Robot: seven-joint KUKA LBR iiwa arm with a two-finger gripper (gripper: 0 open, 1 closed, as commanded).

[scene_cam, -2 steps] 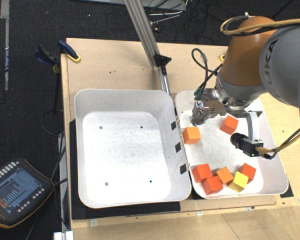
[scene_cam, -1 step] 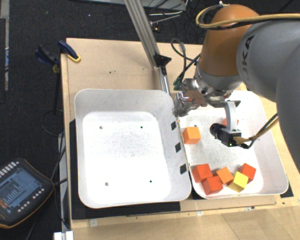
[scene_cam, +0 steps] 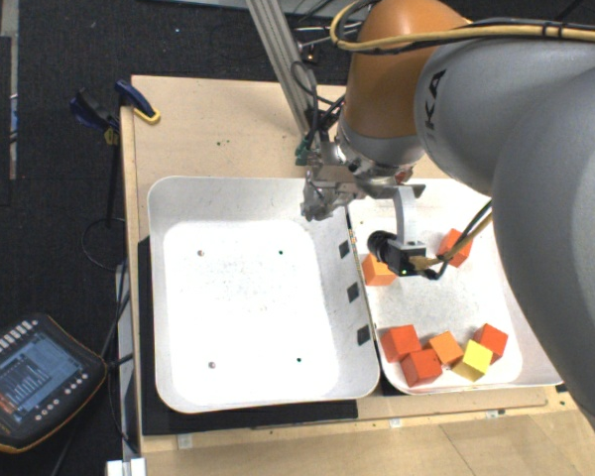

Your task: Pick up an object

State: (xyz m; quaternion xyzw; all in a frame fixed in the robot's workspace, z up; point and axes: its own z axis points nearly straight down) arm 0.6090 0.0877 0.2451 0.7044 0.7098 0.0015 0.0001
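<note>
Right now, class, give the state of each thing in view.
Orange block: loose, right bin, by the divider.
Red block: loose, right bin, far side.
Yellow block: huddled among four red and orange blocks.
Arm: hanging over the bins' shared rim.

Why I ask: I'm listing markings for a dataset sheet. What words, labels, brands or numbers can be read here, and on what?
"KA": dark letters on the grey arm, beside its orange band; any further letters are hidden by the curve.
Lines of text on the teach pendant screen: too small to read.
No writing visible on the blocks or the white bins.
</note>
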